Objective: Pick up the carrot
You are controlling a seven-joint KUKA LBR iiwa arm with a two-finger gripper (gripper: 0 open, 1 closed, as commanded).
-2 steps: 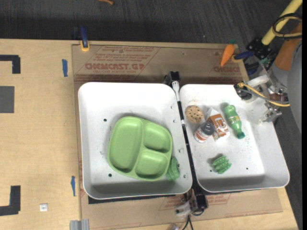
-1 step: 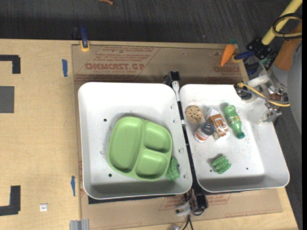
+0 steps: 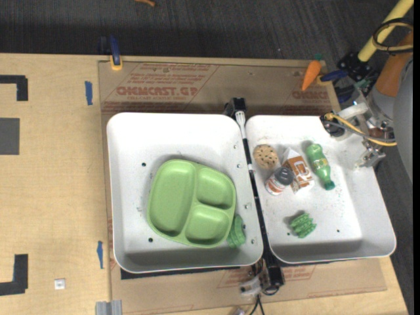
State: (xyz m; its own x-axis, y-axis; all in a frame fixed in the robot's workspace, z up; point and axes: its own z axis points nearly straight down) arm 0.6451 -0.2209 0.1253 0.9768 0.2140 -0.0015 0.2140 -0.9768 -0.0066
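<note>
A: Where's the carrot (image 3: 311, 75)?

B: Outside the bins, on the cardboard behind the right bin (image 3: 341, 195). It's tilted, green top up-right, orange tip down-left.

A: And the gripper (image 3: 369, 155)?

B: At the right bin's right rim; whether it's gripping anything, can't tell.

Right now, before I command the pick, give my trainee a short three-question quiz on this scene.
1. True or false: the carrot lies inside the right bin.
2. What rests in the left bin? A) cookie B) green divided plate C) bottle
3. Fill in: the green bottle lies in the ____ bin.

Key: 1 false, it lies on the cardboard behind the bins; 2 B, the green divided plate; 3 right.
</note>
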